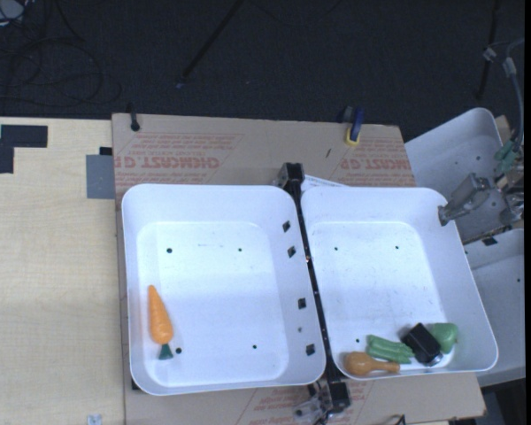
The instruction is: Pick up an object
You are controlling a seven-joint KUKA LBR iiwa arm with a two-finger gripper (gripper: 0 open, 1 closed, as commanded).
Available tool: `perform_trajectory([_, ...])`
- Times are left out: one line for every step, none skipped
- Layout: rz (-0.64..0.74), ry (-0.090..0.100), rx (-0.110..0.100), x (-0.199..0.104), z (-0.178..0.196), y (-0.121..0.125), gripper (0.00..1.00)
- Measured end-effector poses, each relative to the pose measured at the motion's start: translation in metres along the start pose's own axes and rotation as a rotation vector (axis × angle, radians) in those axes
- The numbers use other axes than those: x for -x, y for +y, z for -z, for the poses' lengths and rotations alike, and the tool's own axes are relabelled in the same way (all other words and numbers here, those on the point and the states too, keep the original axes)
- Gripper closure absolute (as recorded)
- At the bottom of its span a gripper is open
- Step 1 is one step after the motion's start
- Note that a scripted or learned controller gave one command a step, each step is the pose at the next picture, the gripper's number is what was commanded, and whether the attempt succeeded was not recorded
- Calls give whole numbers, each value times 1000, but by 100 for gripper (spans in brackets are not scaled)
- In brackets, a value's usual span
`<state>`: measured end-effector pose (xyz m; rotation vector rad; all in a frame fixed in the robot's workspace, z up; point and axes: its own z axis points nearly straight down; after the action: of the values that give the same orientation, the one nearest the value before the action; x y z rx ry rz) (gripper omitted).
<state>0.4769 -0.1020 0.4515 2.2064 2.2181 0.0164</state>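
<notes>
An orange toy carrot (159, 315) with a green stem lies near the front left of the left bin (203, 209). In the front right corner of the right bin (380, 211) a small cluster sits together: a green pod-shaped piece (388, 350), a black block (422, 343), a round green piece (445, 334) and an orange-yellow pear-like piece (368, 364). My gripper (453, 208) hangs at the right bin's far right rim, outside the bin's floor and well away from the cluster. Nothing shows in it.
The bins rest on a cardboard sheet (248, 153) over a wooden bench. A black divider bracket (301, 273) runs between the bins. A white panel (460, 144) stands behind the right bin, beside the arm. Cables lie on the dark floor at the back.
</notes>
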Motion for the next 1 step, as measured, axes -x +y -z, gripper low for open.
perform_trajectory([6, 3, -8, -89, 92, 1, 0])
